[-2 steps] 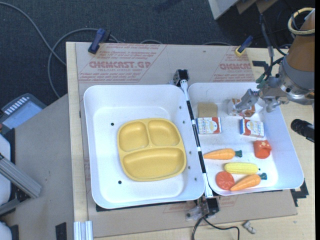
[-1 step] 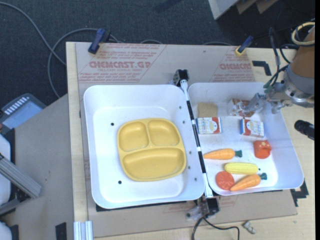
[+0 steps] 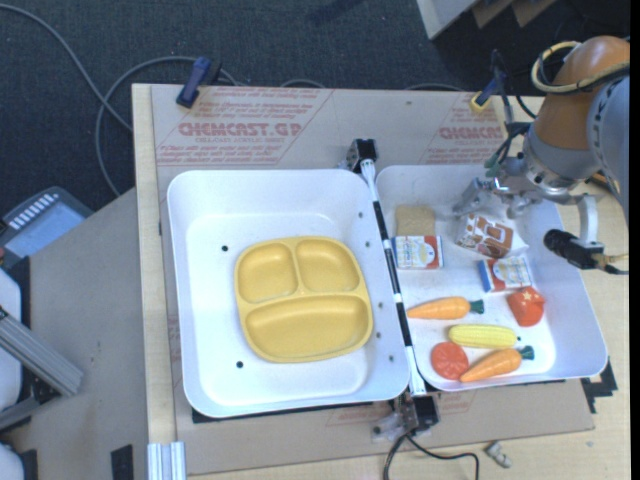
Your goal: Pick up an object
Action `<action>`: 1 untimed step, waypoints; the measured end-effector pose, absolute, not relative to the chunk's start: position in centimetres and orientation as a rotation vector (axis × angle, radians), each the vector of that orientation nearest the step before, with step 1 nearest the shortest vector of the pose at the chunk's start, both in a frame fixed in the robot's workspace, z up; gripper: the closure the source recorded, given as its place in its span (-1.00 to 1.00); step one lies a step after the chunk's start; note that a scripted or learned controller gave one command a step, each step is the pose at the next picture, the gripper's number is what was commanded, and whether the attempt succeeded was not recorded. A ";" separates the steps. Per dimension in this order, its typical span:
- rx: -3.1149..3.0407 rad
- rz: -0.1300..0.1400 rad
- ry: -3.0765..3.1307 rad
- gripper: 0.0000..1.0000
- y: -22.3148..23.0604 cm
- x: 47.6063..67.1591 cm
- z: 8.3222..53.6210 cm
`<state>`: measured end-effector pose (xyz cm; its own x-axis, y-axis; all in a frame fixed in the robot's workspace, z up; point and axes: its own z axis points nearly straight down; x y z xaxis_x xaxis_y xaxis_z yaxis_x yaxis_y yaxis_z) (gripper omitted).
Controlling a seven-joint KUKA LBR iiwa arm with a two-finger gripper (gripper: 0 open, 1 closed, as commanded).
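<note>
Camera view, upper right of the frame: the gripper (image 3: 492, 200) hangs low in the right bin (image 3: 590, 313), right above a small brown-and-white packet (image 3: 486, 234). Can't tell if it is clenched or let go; the metal bits blur together, and nothing sits clearly inside it. So I don't count anything as picked up.

That packet looks like the thing it is going for. It lies near the top of the right bin, tilted, just beside a tan block (image 3: 415, 219) and a small white carton (image 3: 417, 252).

What could go wrong:
- Packet looks thin and crinkly. It may slip out or bend when squeezed.
- It is tilted, so the gripper may just push it flat or shove it away.
- Stuff is packed close. A blue-and-white packet (image 3: 505, 271) and a red strawberry (image 3: 526, 306) lie just below, so the gripper may bump them or grab two things.

Lower in the bin lie two carrots (image 3: 445, 309) (image 3: 490, 365), a corn cob (image 3: 485, 337) and a tomato (image 3: 449, 359). The left bin (image 3: 190, 218) holds a yellow tray (image 3: 300, 298), well apart from the arm.
</note>
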<state>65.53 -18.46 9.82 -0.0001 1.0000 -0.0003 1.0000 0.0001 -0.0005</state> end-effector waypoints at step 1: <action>-2.226 -0.001 -2.224 -1.00 -17.8 58.3 8.9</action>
